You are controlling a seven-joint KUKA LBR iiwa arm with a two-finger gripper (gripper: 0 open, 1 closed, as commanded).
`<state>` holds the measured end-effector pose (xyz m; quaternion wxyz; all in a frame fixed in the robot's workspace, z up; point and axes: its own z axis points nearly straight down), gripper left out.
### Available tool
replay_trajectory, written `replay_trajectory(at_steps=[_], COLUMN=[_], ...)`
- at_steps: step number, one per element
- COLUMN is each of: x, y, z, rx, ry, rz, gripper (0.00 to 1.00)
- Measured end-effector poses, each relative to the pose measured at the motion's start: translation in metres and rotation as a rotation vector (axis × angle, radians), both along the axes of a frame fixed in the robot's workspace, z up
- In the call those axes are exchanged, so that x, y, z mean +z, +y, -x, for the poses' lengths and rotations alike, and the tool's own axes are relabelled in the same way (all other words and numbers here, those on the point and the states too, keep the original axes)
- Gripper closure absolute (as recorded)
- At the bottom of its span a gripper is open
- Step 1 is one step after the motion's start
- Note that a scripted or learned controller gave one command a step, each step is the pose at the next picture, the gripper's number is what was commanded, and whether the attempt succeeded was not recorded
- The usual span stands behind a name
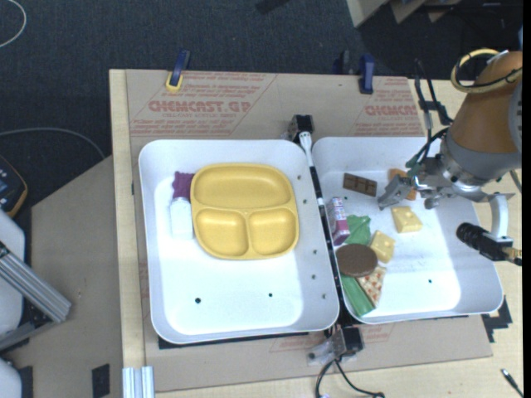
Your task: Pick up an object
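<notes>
The right bin (477, 301) holds a scatter of small play-food pieces, and the end effector (404, 191) hangs over its upper middle. The arm (485, 127) reaches in from the right, wrist bent down and toward the left, so the fingers point at the bin floor at a slant. They look spread a little, with nothing between them.

The nearest piece is a pale yellow block (406, 219), lying just below the fingertips and apart from them. I'd judge it light, stiff and smooth, probably moulded plastic, so it could skid on the slick white floor if nudged from one side. Its flat opposite faces look like the best place to pinch, with the fingers coming straight down around it.

A brown bar (360, 184) lies just to the left of the fingers, thin and flat, harder to get under. A second yellow piece (382, 245) sits lower, touching a brown disc (358, 260) that overlaps green leaves (355, 226) and a waffle-patterned piece (371, 286); that cluster is crowded and a poor first choice. A pink tube (338, 218) lies against the bin's left wall.

The left bin (158, 247) carries a yellow divided tray (246, 209), with a white bottle (180, 216) and something purple (182, 184) beside it.
</notes>
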<state>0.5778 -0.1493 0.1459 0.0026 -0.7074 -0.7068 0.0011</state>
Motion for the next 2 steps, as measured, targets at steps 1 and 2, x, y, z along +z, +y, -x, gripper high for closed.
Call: replay_trajectory(at_steps=[1,2], x=[-0.0556,-0.0589], y=[0.0038,0.0035], z=[-0.009,-0.0102], rx=[0.003,0.0], ry=[0.001,-0.006], rz=[0.0,0.002], gripper=[0.0,0.0])
